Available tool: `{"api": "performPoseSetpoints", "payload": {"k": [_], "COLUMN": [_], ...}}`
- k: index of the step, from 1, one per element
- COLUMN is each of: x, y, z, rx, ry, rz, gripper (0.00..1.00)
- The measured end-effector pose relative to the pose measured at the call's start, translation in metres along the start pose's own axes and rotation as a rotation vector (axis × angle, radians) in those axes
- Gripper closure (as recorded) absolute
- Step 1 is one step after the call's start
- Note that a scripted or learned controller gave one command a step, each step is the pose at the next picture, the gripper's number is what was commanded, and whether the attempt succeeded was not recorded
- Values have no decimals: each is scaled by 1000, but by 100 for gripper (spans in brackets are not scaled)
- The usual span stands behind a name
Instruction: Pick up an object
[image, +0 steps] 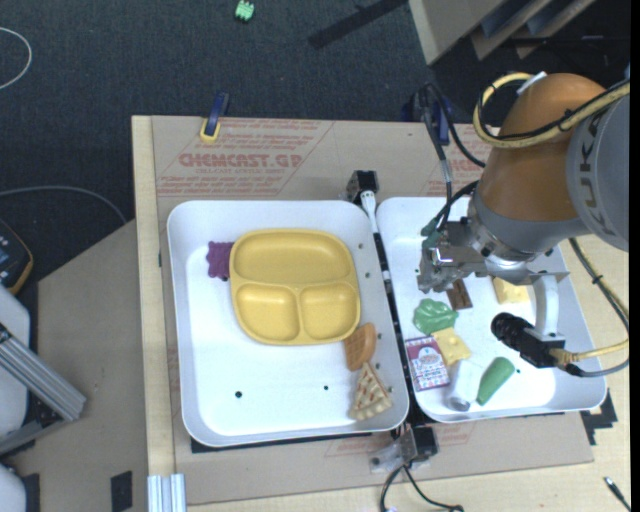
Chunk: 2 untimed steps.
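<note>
You see two white bins side by side on the worktop (160, 300). In the left bin (200, 400), left of centre, a yellow divided tray (295, 283) lies with a purple piece (218, 259) at its left edge; a brown piece (360, 346) and a waffle-like wedge (370, 392) lie toward the lower right corner. In the right bin (575, 390) the gripper (440, 272) hangs just above a green lump (434, 316); below lie a pink card (427, 362), a yellow piece (453, 347) and a green pod (495, 380)

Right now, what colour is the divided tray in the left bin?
Yellow. The divided tray shows clearly in the camera view, in the left bin.
</note>
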<state>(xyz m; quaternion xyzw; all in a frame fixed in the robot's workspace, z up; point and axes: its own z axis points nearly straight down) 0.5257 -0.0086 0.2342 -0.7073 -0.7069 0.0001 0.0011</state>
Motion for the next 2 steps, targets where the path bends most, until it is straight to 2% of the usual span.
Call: {"api": "performPoseSetpoints", "payload": {"k": [1,2], "x": [-1,7], "y": [-8,-5], "z": [3,20], "rx": [2,4], "ry": [-1,0], "rz": [0,-1], "gripper": [100,100]}}
